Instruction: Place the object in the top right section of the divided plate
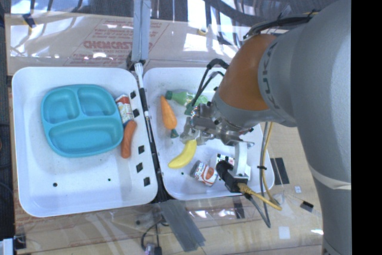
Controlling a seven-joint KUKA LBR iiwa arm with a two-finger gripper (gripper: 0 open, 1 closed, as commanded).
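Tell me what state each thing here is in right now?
Plate: in left bin, nothing in its sections.
Sausage: lying beside plate.
Can: tipped, by plate.
Carrot: lying in right bin.
Banana: lying under gripper.
Small can: on its side.

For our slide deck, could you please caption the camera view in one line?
KUKA arm's gripper poised above a banana in the right bin; blue divided plate waits in the left bin.
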